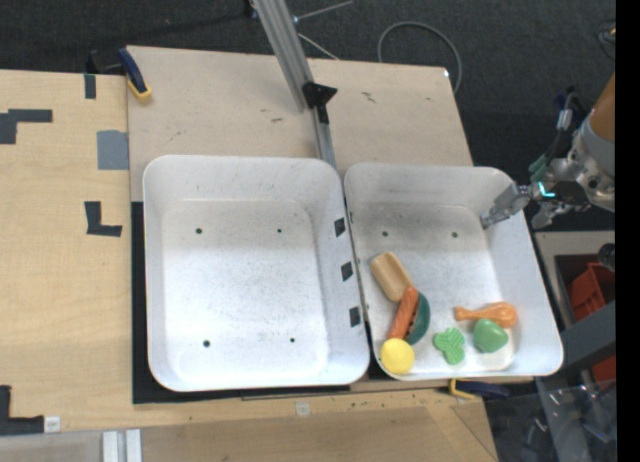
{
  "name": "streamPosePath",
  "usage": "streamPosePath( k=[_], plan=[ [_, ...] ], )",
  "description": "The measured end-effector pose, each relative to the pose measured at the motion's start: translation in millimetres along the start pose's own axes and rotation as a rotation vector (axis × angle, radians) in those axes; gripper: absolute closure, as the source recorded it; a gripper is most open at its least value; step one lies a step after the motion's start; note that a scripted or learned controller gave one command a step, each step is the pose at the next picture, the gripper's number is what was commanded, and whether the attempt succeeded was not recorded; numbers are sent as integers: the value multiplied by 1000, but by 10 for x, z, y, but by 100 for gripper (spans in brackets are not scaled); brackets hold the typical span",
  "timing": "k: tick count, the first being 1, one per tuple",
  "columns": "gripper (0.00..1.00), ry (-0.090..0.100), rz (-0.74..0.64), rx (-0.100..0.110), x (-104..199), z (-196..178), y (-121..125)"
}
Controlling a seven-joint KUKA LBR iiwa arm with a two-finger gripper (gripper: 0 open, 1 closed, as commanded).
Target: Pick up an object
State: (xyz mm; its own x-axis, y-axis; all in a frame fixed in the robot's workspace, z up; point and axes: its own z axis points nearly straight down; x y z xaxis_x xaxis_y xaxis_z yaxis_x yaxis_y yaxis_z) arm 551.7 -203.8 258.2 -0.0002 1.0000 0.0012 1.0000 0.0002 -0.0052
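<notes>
Several toy foods lie in the near part of the right bin [440, 190]: a tan bread-like piece [390, 274], an orange carrot [404, 312] resting on a dark green piece [422, 320], a yellow lemon [397, 355], a small green piece [450, 345], and a rounder green piece [490, 336] under an orange piece [487, 314]. My gripper [522, 208] hangs over the right bin's far right rim, well away from the foods. It is open, its fingers spread with nothing between them.
The left bin [240, 270] sits beside the right one, their rims touching. A metal pole [285, 35] slants down to the bins' shared far edge. A blue and yellow clamp [135, 75] sits at the bench's far left corner.
</notes>
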Motion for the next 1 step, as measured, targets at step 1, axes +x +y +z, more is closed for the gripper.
streamPosePath(
  k=[1],
  plan=[
    [0,-1,-1,-4,2,-24,9]
  ],
)
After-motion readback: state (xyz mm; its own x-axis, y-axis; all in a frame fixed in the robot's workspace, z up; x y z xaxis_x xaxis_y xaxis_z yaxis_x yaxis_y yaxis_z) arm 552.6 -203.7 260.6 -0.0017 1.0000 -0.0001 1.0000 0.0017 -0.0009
